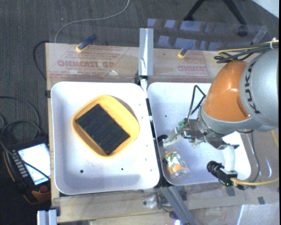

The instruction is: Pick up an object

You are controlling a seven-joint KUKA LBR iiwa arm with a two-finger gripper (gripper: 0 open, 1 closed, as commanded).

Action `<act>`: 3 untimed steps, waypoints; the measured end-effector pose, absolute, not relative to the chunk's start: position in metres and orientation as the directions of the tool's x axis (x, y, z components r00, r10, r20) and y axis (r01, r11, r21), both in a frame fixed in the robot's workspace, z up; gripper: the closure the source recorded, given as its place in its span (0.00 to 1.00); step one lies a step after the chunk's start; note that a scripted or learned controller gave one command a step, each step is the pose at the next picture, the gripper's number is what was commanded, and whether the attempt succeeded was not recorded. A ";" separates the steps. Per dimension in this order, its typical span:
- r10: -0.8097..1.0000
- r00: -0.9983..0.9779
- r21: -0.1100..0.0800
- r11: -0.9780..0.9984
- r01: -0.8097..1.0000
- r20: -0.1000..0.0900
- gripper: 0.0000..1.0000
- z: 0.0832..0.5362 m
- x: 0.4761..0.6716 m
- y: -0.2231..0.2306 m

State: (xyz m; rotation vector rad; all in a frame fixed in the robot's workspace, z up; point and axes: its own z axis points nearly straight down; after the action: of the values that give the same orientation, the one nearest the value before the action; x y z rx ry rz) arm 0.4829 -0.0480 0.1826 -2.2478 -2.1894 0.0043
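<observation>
From the camera view above the worktop, my arm (241, 95) leans in from the right over the right bin (171, 97), its orange band and grey body covering much of that bin. My tool (178, 136) hangs low near the bin's left wall, above and just beside a small bottle-like thing with an orange and green label (174, 163) lying on its side toward the front of the bin. I cannot tell how the tool stands, spread or pressed together; the wrist hardware blurs into it, and I see nothing between its tips. The left bin (65, 172) carries a yellow dish (126, 111) with a dark ridged slab (103, 129) lying in it, well apart from me.

To do this well, I judge the labelled bottle the nearest target. I should centre over its middle, turn the tool across its short width rather than along its length, and come down straight so it does not roll toward the wall. Only lift once the bottle is plainly gripped.

My own arm hides the right and rear of the right bin, so whatever lies there is unknown. A small dark piece beside the tool (162, 139) is too small to identify.
</observation>
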 end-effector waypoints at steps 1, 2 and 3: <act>0.958 0.287 -0.001 -0.287 0.958 -0.001 0.00 0.114 0.484 -0.080; 0.995 0.101 0.008 -0.101 0.995 0.005 0.00 0.091 0.487 -0.113; 1.000 0.020 0.017 -0.020 1.000 -0.003 0.00 0.092 0.534 -0.175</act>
State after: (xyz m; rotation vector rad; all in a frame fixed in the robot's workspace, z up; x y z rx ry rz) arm 0.5340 -0.1746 0.0915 -2.2534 -2.2086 -0.0154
